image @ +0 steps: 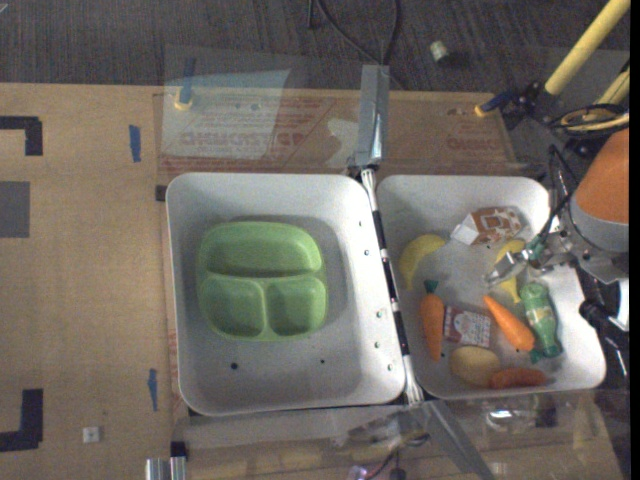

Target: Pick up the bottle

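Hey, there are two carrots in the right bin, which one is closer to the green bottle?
The slanted carrot, lying right beside the green bottle. The other carrot stands lengthwise near the bin's left wall, beyond the small red packet.

Dark grey carpet floor (200,8), black cable (352,8), brown cardboard bench top (80,298), blue tape marks (134,144)

We hold one fixed view: above the bench (80,268), slanted downward, distant enough to frame both bins (190,368).

Grey arm (600,230) from the right — tool (522,258) low, pointing left
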`<state>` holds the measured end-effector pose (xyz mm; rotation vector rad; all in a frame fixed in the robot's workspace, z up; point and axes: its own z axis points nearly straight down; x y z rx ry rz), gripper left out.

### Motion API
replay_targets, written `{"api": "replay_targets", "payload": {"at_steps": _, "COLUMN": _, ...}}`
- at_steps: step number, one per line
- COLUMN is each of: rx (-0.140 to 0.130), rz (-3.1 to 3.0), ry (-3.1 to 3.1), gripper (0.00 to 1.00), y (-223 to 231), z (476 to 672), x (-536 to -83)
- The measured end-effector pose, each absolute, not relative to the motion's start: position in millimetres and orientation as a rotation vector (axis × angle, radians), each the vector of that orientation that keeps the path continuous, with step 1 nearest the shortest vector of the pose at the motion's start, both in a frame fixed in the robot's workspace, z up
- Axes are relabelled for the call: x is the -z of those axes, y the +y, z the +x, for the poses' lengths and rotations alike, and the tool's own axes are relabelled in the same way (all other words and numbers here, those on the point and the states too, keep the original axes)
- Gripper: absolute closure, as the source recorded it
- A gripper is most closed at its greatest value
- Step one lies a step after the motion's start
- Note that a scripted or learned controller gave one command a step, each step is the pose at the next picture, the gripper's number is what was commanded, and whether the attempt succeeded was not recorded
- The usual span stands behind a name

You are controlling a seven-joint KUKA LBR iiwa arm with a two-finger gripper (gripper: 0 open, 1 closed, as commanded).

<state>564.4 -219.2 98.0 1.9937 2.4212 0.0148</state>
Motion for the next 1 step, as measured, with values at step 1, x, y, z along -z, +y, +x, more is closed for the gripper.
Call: {"api": "replay_targets", "payload": {"at_steps": 1, "rx": -0.004, "rz": 1.981, "ry": 2.428, "gripper": 0.0, "y": -182.4, "z": 605.1, "x": -87.4}}
